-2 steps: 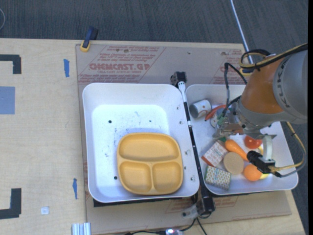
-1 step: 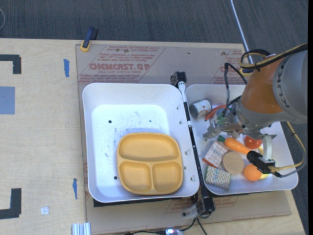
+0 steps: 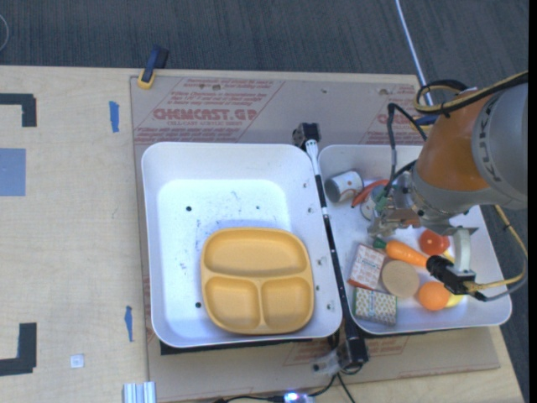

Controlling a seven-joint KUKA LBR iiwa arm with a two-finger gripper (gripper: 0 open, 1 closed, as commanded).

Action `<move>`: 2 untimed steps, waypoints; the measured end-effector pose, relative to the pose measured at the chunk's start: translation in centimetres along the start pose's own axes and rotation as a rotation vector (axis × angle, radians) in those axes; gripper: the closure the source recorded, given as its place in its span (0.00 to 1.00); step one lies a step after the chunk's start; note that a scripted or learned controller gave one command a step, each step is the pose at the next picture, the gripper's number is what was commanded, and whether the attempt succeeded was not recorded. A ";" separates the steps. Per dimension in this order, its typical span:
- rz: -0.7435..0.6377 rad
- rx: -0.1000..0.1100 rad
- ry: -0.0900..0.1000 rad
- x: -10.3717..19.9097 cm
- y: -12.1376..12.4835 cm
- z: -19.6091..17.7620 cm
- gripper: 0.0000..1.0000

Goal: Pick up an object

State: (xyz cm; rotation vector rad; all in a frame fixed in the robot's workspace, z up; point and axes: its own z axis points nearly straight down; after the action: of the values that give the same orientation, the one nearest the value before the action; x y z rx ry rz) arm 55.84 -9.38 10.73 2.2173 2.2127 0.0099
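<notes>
My gripper (image 3: pixel 388 219) hangs low over the middle of the right bin (image 3: pixel 495 313), reaching in from the right under the arm's orange band. Just below it lies an orange carrot (image 3: pixel 408 253). A red tomato-like piece (image 3: pixel 434 243) sits to the carrot's right. A tan round disc (image 3: pixel 400 280) and an orange ball (image 3: pixel 433 297) lie nearer the front. Left of these are a small printed packet (image 3: pixel 367 266) and a patterned block (image 3: pixel 376 307). A grey-white cup (image 3: pixel 342 185) lies on its side at the back left, with a thin red-orange piece (image 3: pixel 367 195) beside it.
The left bin (image 3: pixel 159 225) holds a yellow divided plate (image 3: pixel 257 277) toward its front. The two bins meet along a narrow wall (image 3: pixel 325 225). The wrist and arm cover the back right of the right bin.
</notes>
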 end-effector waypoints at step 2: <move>-0.002 0.007 0.002 0.3 -1.5 2.1 0.00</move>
State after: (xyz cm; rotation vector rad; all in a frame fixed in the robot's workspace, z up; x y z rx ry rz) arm 54.32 -9.11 8.62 2.2195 2.2201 0.0043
